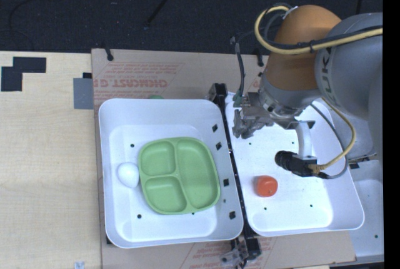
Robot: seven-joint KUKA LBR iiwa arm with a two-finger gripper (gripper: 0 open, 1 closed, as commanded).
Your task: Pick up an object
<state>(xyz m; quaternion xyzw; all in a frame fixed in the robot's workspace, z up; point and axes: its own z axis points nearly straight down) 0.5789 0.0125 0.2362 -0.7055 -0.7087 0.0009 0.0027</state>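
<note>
One gripper (245, 126) hangs low over the right bin (325, 211), beside the divider; whether it holds anything cannot be told. An orange object (266, 186) lies just below-right of it. Left of the gripper, the left bin (119, 224) holds a green divided plate (179, 174) and a white egg (128, 174).

The one stretch of lettering I can make out is red print on the brown cardboard sheet (162, 77) that lies under my two bins, on the strip showing beyond the far rim of the left bin (119, 112). It stands upside down from this camera, and turned round it looks like "CHEMCRT2.GE", though the letters are soft and I cannot vouch for each one. More red print sits on the cardboard's near edge, below the bins, too small and cut off to read.
</note>
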